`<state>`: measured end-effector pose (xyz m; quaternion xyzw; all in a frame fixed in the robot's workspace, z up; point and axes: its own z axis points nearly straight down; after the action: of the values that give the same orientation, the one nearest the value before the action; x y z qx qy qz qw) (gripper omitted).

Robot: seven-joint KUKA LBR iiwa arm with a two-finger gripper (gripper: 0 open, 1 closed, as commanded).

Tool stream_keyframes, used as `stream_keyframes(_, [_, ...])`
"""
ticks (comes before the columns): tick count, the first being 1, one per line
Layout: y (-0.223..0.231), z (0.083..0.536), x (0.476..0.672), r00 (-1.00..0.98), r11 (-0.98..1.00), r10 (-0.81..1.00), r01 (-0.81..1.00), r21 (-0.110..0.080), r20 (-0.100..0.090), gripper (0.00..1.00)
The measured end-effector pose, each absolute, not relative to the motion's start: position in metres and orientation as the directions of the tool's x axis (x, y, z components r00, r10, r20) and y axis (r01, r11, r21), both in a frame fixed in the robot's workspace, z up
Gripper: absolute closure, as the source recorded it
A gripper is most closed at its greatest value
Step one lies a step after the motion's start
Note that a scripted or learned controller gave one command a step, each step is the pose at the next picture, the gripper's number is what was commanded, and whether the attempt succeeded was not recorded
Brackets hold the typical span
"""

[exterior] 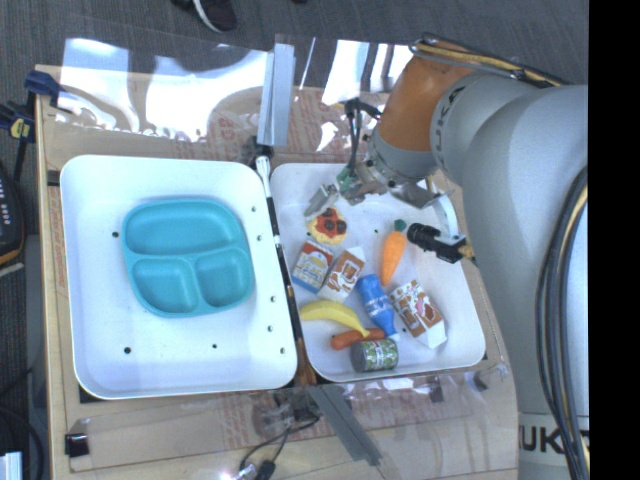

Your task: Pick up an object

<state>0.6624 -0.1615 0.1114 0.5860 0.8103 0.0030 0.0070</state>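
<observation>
Nearest you, along the front wall of the right bin (470, 360), lie a squat dark can (375, 355) and a small orange carrot-like piece (347, 339), well below the jaws (332, 196). The jaws hang low in the bin's far corner, and a thin grey finger (322, 198) points down-left, but you cannot tell whether they are released or clenched; nothing is visibly between them. Just below them sits a flat red-and-yellow toy (329, 226), the likeliest object to pick; further below stand two small printed cartons (328, 269), then a curved yellow banana (333, 314), a glossy blue bottle (376, 304) and a third carton (419, 312); a tapered orange carrot (393, 254) lies to their lower right. Far to their lower left, a smooth teal divided tray (187, 254) rests in the left bin (90, 348). Your risk is the crowding: the items touch or nearly touch, so a descent could nudge the cartons, or slip off the flat toy's low, slick plastic surface and close on nothing.
</observation>
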Motion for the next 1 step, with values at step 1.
stream_keyframes(1, [-0.1733, 0.0927, 0.6419, -0.355, 0.355, 0.935, 0.935, -0.001, 0.001, 0.00])
